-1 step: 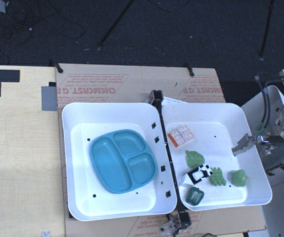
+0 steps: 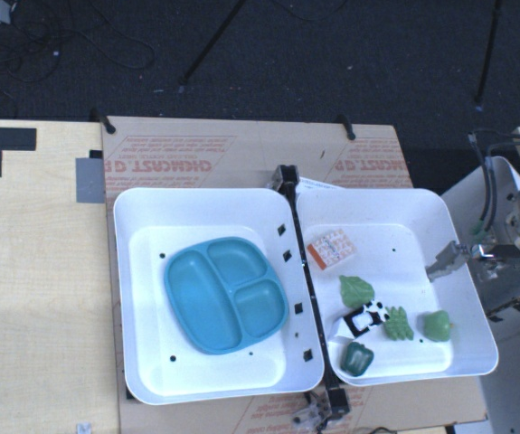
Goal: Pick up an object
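The right bin (image 2: 422, 208) holds several small objects. A red-and-white packet (image 2: 330, 250) lies near its left wall, with a light green leafy piece (image 2: 356, 290) below it. Further toward the front are a black-and-white item (image 2: 365, 318), a spiky green toy (image 2: 397, 324), a rounded green lump (image 2: 437, 326) and a dark green pepper-like piece (image 2: 357, 359). My gripper (image 2: 445, 262) reaches in over the bin's right rim, up and to the right of the green lump and touching none of the objects. The arm behind it runs off the right side.
The left bin (image 2: 142, 215) carries a blue divided plate (image 2: 225, 293). A black divider (image 2: 297, 269) runs between the two bins. Both bins rest on a cardboard sheet (image 2: 205, 156), with a pale wooden benchtop (image 2: 33, 278) to the left.
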Available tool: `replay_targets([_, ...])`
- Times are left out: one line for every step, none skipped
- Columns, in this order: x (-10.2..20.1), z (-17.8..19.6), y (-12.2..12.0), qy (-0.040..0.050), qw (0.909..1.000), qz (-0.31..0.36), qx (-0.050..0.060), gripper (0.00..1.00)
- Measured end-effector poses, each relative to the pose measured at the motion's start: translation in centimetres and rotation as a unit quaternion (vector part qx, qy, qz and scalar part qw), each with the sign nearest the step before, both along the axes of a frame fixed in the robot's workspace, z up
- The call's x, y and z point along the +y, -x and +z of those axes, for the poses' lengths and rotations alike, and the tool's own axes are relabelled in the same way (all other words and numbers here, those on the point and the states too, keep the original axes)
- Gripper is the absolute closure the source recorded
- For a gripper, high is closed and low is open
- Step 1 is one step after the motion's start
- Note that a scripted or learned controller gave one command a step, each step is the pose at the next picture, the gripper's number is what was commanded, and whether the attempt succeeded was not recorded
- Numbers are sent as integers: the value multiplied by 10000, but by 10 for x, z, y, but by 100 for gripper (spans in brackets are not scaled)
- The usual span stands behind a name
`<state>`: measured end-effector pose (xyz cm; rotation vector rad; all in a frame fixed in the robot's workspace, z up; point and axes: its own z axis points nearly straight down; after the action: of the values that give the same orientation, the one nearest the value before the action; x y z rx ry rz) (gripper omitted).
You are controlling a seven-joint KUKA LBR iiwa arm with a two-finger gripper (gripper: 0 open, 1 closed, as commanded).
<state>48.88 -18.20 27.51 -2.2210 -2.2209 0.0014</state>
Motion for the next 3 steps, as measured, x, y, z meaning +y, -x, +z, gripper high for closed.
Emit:
replay_targets([-6,-58,8,-15,10000,0,36,0])
replay_targets([-9,-107,0,-14,10000,-1,28,0])
replay_targets([-10,-151,-4,-16,10000,-1,28,0])
